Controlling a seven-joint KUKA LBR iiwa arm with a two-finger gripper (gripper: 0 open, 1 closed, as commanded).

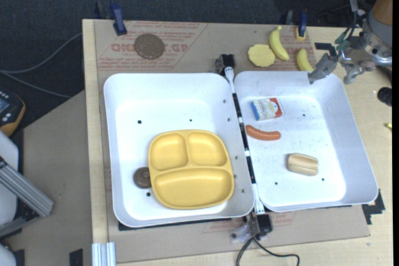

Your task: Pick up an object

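In the right bin (349, 134) lie a small white and blue carton (267, 109), a red sausage (263, 133) and a tan bread roll (303, 164). My gripper (337, 69) hangs over the bin's far right corner, well apart from all three. Its two fingers are spread with nothing between them. In the left bin (124, 134) sits a yellow three-compartment plate (189, 168) with a brown cookie (143, 178) at its left edge.
Beyond the right bin, on the bench, lie a yellow banana (278, 43), a second yellow banana (303, 60) and a yellow chip-like piece (262, 55). A brown disc (149, 45) lies behind the left bin. Blue clamps (116, 18) hold the board's far edge.
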